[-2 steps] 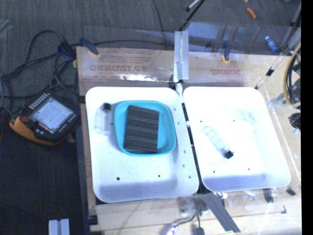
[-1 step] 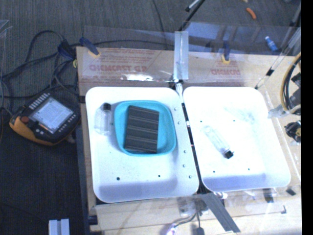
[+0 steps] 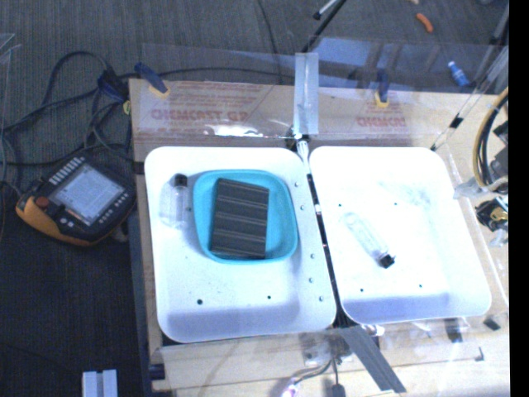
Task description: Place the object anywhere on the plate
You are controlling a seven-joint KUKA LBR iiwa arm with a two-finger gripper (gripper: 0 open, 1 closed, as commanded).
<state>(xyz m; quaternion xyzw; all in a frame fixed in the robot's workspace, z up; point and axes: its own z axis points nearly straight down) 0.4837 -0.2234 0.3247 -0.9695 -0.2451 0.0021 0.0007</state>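
A blue plate point(image 3: 283, 222) lies in the upper middle of the left bin point(image 3: 231, 304). A dark grey ribbed rectangular block point(image 3: 240, 218) rests flat on the plate, covering most of its middle. Just left of the plate, a small clear bottle point(image 3: 174, 198) with a black cap lies on the bin floor, touching or nearly touching the plate's edge. In the right bin point(image 3: 413, 180) a clear tube point(image 3: 366, 238) with a black cap lies slantwise near the middle, cap toward the front right.
The two bins meet along a raised rim point(image 3: 318, 238) down the middle. A teach pendant point(image 3: 78, 201) and its cables lie on the floor to the left. Cables and fittings point(image 3: 493, 172) hang by the right bin's far right edge.
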